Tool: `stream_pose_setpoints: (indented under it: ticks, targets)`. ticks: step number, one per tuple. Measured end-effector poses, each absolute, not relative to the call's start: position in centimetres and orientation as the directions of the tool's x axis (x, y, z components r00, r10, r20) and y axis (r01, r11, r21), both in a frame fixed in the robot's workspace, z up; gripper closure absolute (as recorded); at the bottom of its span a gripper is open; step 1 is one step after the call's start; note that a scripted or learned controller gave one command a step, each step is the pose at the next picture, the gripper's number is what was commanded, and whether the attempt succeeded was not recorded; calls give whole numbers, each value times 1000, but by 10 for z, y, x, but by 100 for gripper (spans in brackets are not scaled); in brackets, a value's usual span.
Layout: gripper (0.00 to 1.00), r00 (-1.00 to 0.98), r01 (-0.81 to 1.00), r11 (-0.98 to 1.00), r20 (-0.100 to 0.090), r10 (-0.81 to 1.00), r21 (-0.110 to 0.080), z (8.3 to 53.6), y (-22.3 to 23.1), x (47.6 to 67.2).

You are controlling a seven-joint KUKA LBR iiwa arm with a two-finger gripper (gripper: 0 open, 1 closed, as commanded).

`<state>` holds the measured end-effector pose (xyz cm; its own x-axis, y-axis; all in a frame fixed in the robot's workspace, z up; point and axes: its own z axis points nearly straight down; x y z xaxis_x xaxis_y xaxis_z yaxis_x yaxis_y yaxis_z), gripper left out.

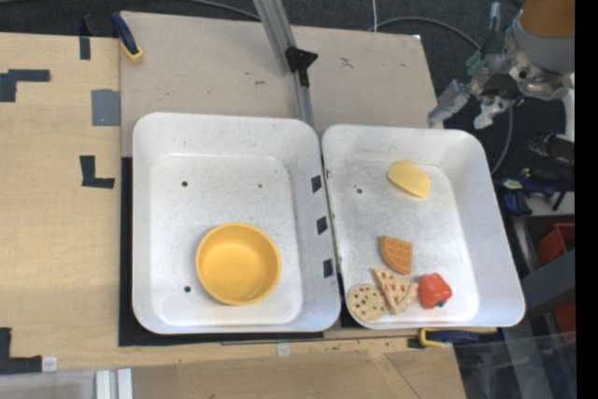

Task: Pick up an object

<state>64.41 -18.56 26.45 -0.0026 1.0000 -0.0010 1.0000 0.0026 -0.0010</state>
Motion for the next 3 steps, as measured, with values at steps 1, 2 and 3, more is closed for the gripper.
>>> stream_pose_setpoints:
  ticks: [1, 2, 3]
  targets:
    - [0, -2, 1000, 2, -1, 1000, -1, 265, -186, 644]
    - [0, -3, 1000, 3, -1, 1000, -5, 217, -184, 651]
    - [0, -3, 1000, 3, 0, 1000, -5, 173, -184, 654]
